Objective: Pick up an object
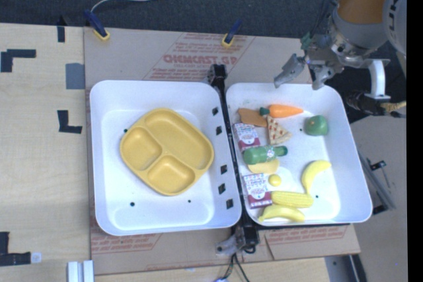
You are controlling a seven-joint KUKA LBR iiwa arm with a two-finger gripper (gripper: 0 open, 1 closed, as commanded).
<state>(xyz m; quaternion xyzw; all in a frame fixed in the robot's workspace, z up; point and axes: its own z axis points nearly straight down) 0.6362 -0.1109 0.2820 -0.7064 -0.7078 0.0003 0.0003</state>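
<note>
Two shallow white bins side by side on a cardboard sheet point(192, 59) over a bench; the black hinge strip point(225, 142) between the bins serves as the landmark. Left of the strip: the left bin point(106, 208), holding one yellow three-compartment tray point(166, 150), set at a slant near the bin's middle. Right of the strip: the right bin point(350, 195), holding toy food. Just beside the strip, upper part: a brown bread-like piece point(251, 117); below it a red-and-white carton point(246, 135); below that a green bottle-shaped item point(263, 154) lying flat, with a pale yellow piece point(264, 167) touching its lower side. Lower, still close to the strip: a second red-and-white carton point(256, 189). Further right of the strip: an orange carrot point(285, 111) with green top lying crosswise, a pizza wedge point(277, 133) just under it, a green round piece point(316, 125) well toward the bin's right wall, a yellow banana point(314, 174) curved upright, a small yellow disc point(275, 179), a corn cob point(288, 198), and a second yellow banana-like piece point(283, 212) along the bin's near wall, touching the corn. The gripper point(305, 72) hangs above the far rim of the right bin, up and right of the strip's top end; its two fingers point(286, 74) are spread apart with nothing between them. It is apart from all the toy food, the carrot being the nearest item.
</note>
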